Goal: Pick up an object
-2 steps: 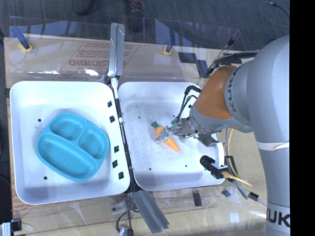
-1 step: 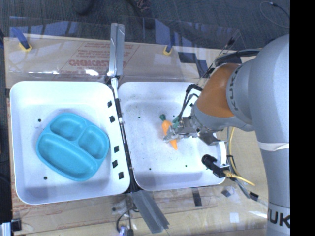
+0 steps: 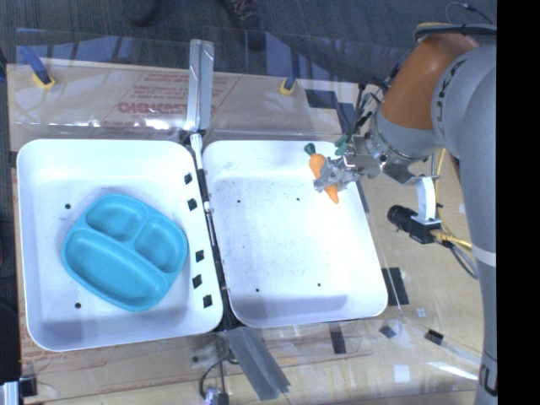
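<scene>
A small orange toy carrot with a green top is at the far right corner of the right bin. My gripper reaches in from the right and its fingers close around the carrot's middle. The orange tip pokes out below the fingers and the green top shows above them. The carrot seems to hang just above the bin floor, close to the right wall.
A blue divided plate lies in the left bin. A black divider strip runs between the two bins. The right bin floor is bare white with dark specks.
</scene>
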Available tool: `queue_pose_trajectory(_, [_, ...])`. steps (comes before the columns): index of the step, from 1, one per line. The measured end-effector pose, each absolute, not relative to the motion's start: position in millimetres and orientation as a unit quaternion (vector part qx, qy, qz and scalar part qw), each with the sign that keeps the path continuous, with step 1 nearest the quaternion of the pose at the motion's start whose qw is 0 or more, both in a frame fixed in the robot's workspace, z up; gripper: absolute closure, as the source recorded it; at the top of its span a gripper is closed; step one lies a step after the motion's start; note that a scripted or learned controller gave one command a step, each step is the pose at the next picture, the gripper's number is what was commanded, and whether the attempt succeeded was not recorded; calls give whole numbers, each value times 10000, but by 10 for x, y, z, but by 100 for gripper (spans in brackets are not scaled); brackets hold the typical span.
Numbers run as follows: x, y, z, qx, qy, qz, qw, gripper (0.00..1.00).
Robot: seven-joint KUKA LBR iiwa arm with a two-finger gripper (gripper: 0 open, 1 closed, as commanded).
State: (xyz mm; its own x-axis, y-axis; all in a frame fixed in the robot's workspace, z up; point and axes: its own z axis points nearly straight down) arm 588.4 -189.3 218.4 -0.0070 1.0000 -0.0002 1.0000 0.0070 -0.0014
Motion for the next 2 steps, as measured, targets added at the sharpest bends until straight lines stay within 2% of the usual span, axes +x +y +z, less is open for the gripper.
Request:
queue_pose_trajectory(1, [5884, -1888, 2180, -7044, -7098, 8, 9, 0])
queue_pose_trajectory(2, [5995, -1897, 915, -7035, -7107, 7, 10, 0])
